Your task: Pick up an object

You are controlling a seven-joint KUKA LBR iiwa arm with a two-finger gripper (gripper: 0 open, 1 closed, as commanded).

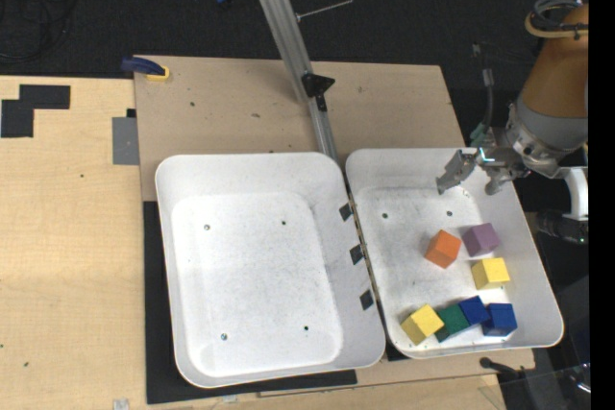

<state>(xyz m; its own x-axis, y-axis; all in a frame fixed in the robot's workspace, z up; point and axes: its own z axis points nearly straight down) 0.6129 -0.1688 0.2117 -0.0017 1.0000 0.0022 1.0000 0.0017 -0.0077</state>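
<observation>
The right bin [399, 182] holds several blocks. An orange cube [443, 248] lies near its middle, a purple cube [480, 238] just right of it, and a yellow cube [491, 273] below that. Along the front edge sit a yellow block [421, 323], a green block [450, 320] and two blue blocks [488, 315]. My gripper [473, 175] hangs over the bin's far right corner, above and behind the purple cube, with its two fingers spread apart and nothing between them.
The left bin [192, 182] stands beside the right one, joined by black clips [356, 253]. A slanted aluminium rail [286, 34] rises behind the bins. A blue and yellow clamp [146, 67] sits at the board's far left corner.
</observation>
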